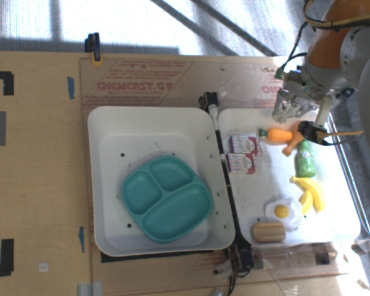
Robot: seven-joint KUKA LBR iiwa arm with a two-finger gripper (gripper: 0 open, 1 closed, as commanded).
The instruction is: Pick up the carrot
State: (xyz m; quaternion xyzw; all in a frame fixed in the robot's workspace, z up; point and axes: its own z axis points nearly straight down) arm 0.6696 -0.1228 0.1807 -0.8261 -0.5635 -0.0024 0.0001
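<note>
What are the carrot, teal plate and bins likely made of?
Carrot: likely moulded plastic toy, smooth uniform orange. Teal plate: probably matte plastic, with moulded compartments and rounded edges. Bins: look like thin formed white plastic, with soft rounded corners.

Grey arm (357,48), orange band above wrist, black-and-yellow cables looping over it; metallic silver gripper (290,111) assembly below.

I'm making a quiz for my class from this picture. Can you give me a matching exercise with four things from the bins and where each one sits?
Things:
1. teal plate
2. carrot
3. fried egg
4. banana

Places:
A. right bin, near its front edge, beside the bread roll
B. right bin, top, just below the pincer
C. left bin
D. right bin, below the green item

Pairs: 1-C, 2-B, 3-A, 4-D
</note>
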